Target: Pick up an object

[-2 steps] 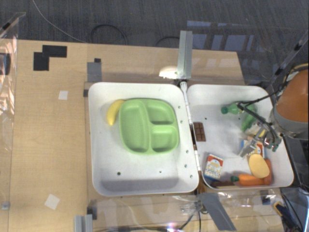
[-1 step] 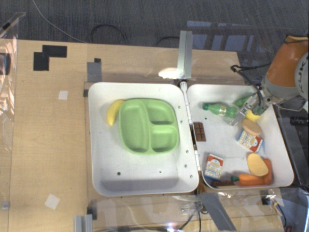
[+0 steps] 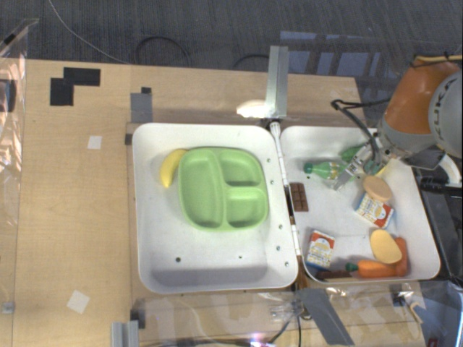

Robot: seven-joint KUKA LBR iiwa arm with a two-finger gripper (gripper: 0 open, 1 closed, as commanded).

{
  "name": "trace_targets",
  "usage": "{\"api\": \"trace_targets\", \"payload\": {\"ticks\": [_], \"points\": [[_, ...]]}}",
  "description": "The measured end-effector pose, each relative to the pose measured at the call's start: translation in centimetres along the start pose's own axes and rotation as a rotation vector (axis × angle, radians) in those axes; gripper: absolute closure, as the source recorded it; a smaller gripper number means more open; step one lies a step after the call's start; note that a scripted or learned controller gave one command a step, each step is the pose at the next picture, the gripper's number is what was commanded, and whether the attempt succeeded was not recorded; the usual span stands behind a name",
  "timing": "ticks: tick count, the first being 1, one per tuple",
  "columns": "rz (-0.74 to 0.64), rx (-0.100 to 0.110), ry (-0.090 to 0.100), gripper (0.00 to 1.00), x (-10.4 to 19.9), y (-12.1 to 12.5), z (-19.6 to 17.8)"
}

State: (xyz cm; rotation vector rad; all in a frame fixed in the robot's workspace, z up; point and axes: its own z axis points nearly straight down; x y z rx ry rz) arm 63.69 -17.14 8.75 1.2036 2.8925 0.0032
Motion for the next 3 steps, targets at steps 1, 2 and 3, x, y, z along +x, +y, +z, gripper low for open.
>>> {"api": "trace_targets", "payload": {"ticks": [1, 2, 3], "points": [[-0.006, 0.0, -0.004, 0.0, 3.4, -6.3, -0.2], [0.063, -0.002, -0.007, 0.0, 5.8, -10.9, -0.3], [0.06, -0.009, -0.02, 1.0, 5.4, -10.6, -1.7]]}}
